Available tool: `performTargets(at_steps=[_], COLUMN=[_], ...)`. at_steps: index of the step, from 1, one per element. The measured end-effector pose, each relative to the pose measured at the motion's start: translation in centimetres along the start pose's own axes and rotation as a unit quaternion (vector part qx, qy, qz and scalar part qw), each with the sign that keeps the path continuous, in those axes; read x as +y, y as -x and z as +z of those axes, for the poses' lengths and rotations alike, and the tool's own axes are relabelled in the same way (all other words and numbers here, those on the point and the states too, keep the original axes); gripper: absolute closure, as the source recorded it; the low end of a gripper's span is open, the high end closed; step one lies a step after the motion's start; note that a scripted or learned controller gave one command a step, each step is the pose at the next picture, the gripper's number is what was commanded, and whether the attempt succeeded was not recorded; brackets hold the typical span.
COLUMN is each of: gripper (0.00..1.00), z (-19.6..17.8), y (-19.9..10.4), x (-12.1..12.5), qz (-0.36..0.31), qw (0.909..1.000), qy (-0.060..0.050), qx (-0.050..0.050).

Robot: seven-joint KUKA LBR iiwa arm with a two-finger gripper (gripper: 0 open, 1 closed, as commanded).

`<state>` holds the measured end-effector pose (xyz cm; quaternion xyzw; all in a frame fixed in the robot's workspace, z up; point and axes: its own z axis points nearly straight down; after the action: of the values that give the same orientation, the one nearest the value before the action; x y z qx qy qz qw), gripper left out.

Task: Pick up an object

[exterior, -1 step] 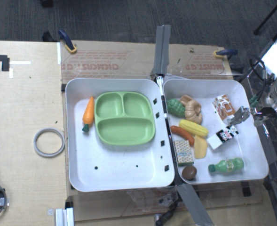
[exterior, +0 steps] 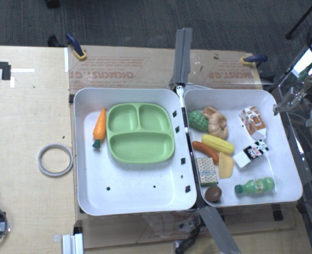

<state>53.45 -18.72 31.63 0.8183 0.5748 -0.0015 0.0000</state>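
1. I cannot tell from this view how the jaws stand or where they hang. I therefore place things by the side they must come in from, which is the right.
2. My pick would be the green bottle [exterior: 255, 186]. It lies on its side in the right bin [exterior: 283, 142], at the corner closest to the jaws' approach, with bare floor around most of it.
3. I judge it to be a light, hollow, stiff plastic toy. It is smooth and round, so it may roll or squirt out of a pinch. I would close across the middle of the body, square to its long axis, not on the narrow cap end.
4. The cow-patterned carton [exterior: 252, 152] and the orange carton [exterior: 252, 120] sit further along the jaws' reach. Both are boxy with flat faces, probably easy to hold, though thin card could dent.
5. Beyond them, the corn [exterior: 217, 143], the bread roll [exterior: 216, 121], the cracker box [exterior: 206, 171] and a brown ball [exterior: 213, 193] crowd together, some touching. There is little space for the jaws to drop beside any one of them.
6. Farthest from the jaws, the left bin [exterior: 140, 200] holds a green divided plate [exterior: 141, 133] with a carrot [exterior: 99, 126] just beside it.
7. The bin floors are white, smooth and shallow, so things may slide when nudged. The bottle lies near the bin wall, which limits room on that side.
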Motion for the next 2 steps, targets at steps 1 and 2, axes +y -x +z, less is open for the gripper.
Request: performTargets(at_steps=[1,2], gripper=[0.0,0.0], z=[14.5,17.1], y=[-5.1,-9.0], x=[4.4,-2.2], qz=[0.116,0.025], qw=[0.9933,0.9997], qy=[-0.002,-0.001], qx=[0.0,0.001])
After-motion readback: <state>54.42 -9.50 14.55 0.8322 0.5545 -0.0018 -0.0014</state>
